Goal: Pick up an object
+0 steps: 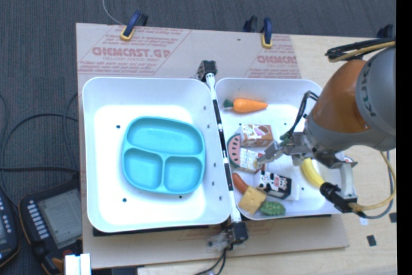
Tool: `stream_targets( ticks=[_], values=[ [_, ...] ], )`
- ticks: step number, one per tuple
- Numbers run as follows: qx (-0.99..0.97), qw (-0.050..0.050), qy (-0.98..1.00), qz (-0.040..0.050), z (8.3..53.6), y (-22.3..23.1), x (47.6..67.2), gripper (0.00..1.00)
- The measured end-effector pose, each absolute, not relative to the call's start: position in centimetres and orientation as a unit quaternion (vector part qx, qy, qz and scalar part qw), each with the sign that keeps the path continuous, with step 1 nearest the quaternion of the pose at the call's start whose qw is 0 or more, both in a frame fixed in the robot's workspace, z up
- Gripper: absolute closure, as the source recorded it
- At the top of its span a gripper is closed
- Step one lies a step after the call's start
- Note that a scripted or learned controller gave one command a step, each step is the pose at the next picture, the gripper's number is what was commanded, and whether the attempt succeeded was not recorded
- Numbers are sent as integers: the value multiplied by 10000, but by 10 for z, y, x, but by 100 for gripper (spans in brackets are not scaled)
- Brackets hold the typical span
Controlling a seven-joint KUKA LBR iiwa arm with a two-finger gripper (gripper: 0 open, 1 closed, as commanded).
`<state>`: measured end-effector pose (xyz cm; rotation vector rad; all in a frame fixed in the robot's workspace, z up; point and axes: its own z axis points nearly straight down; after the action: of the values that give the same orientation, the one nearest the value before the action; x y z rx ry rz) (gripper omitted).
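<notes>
Camera view looks down on the bench point(96, 48) with two white bins side by side — the left bin point(93, 138) has a blue divided plate point(164, 154) in it, the right bin point(309, 90) has all the toy food. The arm point(357, 100) comes in from the right and its gripper point(275, 150) is down low in the middle of the right bin, right over a small brown box point(256, 134) and just beside a watermelon slice point(234, 150). The jaws look parted, with nothing between them, so I'd say no grasp yet. Around it: a carrot point(250, 105) up near the far wall, well apart from the pile; a banana point(311, 172) partly under the wrist; a black-and-white carton point(277, 185), a yellow block point(252, 201), a green piece point(273, 208) and a red-orange piece point(239, 182) crowded along the near side. My guess is the box or the watermelon is the target, since that's where the tips are. To do this well I'd centre the jaws on one item only — the clutter is tight, so straddling two things probably means a slip. Go straight down, close on the narrow side, then lift slowly and check that something's really caught. The carrot looks like the easier pick, honestly, since it's on its own.
</notes>
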<state>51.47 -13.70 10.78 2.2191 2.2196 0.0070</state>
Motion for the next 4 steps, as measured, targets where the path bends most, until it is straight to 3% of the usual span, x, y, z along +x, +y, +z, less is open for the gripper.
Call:
stream_targets(
  ticks=[1, 2, 3, 4],
  values=[
    [7068, -5, 7074, 25, 117, -136, 515, 100],
    [7068, -5, 7074, 24, 117, -136, 515, 0],
    [7067, -11, 7075, 18, 125, -136, 515, 100],
    [7067, -13, 7075, 17, 125, -136, 515, 0]
  ],
)
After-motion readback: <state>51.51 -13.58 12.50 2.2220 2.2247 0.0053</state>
